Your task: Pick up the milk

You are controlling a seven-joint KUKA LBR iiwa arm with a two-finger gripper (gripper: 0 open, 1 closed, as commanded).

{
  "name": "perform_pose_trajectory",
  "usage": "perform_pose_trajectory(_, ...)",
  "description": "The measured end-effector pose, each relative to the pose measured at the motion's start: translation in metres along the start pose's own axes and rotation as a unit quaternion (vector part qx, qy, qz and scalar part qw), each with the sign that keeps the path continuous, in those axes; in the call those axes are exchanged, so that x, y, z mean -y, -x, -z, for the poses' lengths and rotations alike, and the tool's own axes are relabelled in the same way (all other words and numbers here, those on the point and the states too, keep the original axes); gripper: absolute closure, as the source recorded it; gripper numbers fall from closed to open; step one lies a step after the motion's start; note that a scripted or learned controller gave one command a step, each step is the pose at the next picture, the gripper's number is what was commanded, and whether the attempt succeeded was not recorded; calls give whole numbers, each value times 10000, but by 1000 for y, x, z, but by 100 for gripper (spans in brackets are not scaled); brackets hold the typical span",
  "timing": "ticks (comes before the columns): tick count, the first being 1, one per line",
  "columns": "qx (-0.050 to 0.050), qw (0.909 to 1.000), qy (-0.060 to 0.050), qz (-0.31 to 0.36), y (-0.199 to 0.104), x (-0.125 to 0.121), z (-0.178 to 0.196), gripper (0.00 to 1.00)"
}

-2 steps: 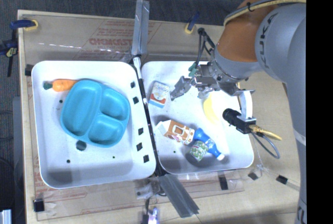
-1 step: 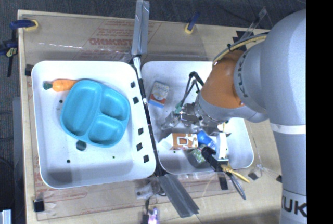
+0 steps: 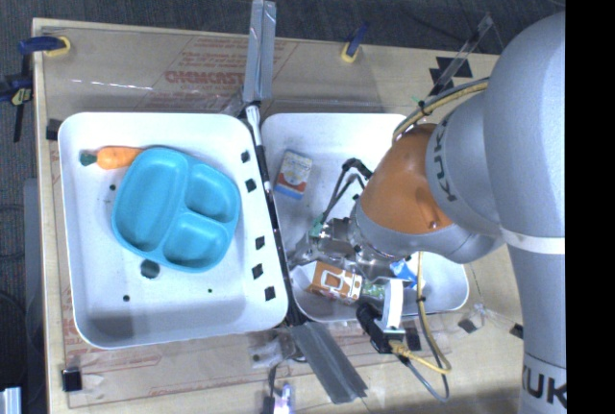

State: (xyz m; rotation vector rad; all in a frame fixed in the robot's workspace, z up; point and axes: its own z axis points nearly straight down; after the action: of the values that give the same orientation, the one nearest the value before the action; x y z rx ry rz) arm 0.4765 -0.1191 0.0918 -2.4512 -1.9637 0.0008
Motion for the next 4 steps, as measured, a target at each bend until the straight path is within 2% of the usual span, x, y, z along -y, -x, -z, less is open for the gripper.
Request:
perform_pose_trajectory(1,-1,9998,-4,179,28,-6,90,0)
perform_pose_trajectory(2,8,9986,12,534,-13,0,31,0)
perform_pose_trajectory(3,96,9922,110,1238,-11,-1,6,0)
perform_pose_trajectory(4,-2,9860,-4,1668,20,-4,26,0)
